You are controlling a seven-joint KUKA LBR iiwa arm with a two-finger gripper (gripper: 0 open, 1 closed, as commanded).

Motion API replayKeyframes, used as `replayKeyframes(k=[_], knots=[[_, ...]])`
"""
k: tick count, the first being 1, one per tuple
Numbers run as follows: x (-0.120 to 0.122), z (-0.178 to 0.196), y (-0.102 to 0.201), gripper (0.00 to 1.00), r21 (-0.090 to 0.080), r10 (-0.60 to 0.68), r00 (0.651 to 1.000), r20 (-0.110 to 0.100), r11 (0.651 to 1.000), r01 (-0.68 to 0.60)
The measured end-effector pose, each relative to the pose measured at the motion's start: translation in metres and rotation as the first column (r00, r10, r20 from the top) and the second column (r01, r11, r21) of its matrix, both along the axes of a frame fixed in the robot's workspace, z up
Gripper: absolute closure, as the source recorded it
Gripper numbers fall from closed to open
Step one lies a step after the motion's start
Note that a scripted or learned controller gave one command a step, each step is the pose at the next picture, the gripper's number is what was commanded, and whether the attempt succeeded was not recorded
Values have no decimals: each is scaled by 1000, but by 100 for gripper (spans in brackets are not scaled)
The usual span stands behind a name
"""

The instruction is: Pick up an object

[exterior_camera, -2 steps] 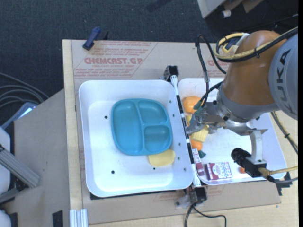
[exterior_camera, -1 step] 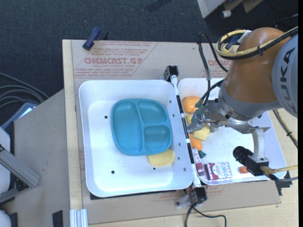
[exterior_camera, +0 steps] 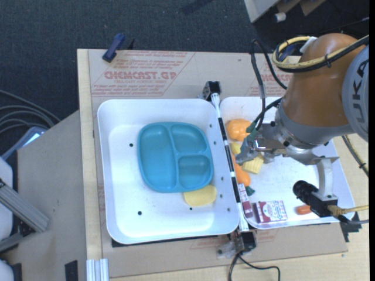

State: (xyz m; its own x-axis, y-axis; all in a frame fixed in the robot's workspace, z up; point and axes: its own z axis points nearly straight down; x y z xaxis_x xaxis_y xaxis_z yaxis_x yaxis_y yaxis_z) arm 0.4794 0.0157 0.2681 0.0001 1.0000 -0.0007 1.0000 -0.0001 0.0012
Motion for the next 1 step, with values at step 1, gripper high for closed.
replayKeyframes(k=[1], knots=[[0,0,-2,100,0,0,1000,-1,1000,0]])
